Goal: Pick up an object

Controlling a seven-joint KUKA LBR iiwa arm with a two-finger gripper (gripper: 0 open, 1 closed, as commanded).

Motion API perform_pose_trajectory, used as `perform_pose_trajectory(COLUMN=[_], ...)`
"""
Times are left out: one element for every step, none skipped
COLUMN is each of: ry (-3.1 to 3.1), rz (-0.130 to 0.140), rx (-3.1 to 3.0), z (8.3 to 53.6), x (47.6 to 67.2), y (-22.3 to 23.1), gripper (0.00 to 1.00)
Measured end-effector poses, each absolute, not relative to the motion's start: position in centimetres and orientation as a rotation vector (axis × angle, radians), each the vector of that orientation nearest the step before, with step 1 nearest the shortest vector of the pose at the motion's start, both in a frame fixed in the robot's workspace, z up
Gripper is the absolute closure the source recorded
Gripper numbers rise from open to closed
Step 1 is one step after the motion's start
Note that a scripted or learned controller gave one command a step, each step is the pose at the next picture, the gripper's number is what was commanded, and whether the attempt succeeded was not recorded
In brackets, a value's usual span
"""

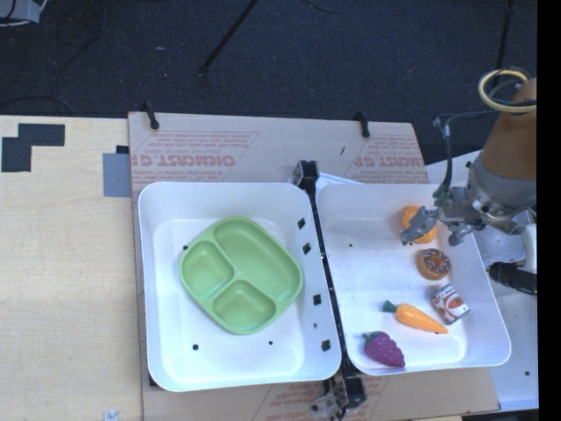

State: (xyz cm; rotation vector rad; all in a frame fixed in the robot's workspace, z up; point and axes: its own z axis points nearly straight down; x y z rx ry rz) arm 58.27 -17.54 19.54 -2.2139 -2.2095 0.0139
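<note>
The claw [427, 224] is hanging low over the orange fruit [419, 220] in the right bin [491, 340], seemingly lining up a grab, though I cannot tell its state.

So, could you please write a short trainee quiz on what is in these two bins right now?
1. True or false: the green tray lies in the left bin.
2. Which lies nearest the right bin's front edge: A carrot, B grapes, C can?
3. Fill in: the gripper is at the ____ toy at the bin's back.

Key: 1 true; 2 B; 3 orange.
</note>
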Motion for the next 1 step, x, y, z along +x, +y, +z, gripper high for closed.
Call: perform_pose_trajectory(ry=[-2.220], rz=[0.002], rx=[-2.219], z=[20.33], x=[58.58], y=[-17.55], gripper=[0.00])
